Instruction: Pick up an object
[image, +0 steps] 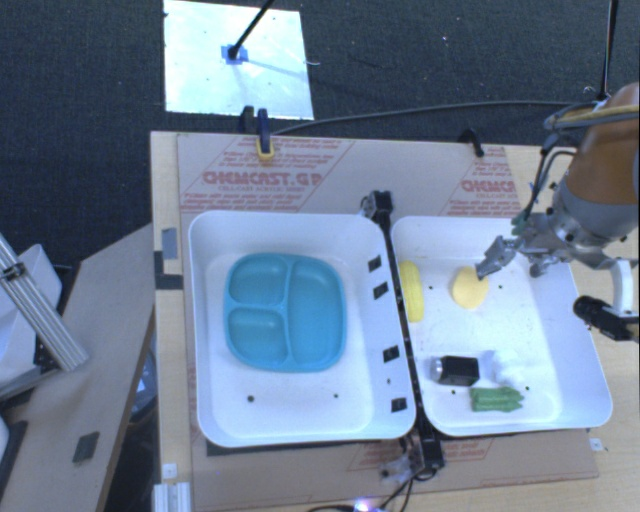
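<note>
The right bin (570, 340) holds several small objects. A round yellow piece (468, 290) lies near its middle, and a long yellow piece (410, 291) lies against its left wall. Toward the front are a black block with a silver end (457, 370), a small white lump (502, 365) and a green piece (497, 400). My gripper (497, 257) hangs over the right bin, its tip just above and to the right of the round yellow piece. The grey arm with its orange band (603, 165) comes in from the right.
A blue divided plate (285, 310) lies in the left bin (215, 400). A black hinge strip with clips (392, 320) runs between the two bins. A clamp (262, 135) and a cable sit on the board behind the bins.
</note>
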